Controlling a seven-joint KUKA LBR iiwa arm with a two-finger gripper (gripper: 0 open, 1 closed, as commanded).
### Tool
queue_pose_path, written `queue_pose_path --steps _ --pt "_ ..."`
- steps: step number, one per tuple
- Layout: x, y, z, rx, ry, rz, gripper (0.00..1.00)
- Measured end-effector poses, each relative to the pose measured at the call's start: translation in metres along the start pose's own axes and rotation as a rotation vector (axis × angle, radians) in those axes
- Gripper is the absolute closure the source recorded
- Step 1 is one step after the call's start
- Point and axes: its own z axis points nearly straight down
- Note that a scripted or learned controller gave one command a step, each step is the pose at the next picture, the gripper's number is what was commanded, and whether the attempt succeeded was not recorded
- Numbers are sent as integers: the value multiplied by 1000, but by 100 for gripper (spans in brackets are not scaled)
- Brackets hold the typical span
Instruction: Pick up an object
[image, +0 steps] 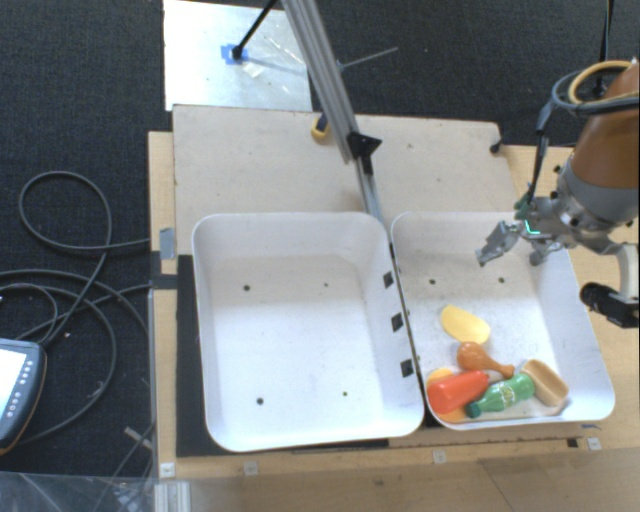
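Observation:
My gripper (518, 248) hangs over the far part of the right bin (585, 330), open, with nothing between its fingers (493, 246). The objects lie nearer the camera in that bin. A pale yellow piece (465, 323) lies closest to the gripper, well below it in the view. Beyond it come a brown drumstick shape (483, 357), a red-orange piece (458, 388), a green bottle (503, 395) and a tan bun-like piece (546, 382), all crowded in the bin's near corner and touching one another.
The left bin (215, 300) stands beside the right one, sharing a ridge with black clips (397, 320). A grey pole (335, 95) slants down to the bins' far junction. Cables and a pendant (15, 385) lie on the floor at left.

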Motion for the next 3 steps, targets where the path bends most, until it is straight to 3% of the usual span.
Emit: queue_pose_path --steps 2,3 --pt "3 -9 122 6 0 4 0" --pt "4 -8 145 3 0 4 0"
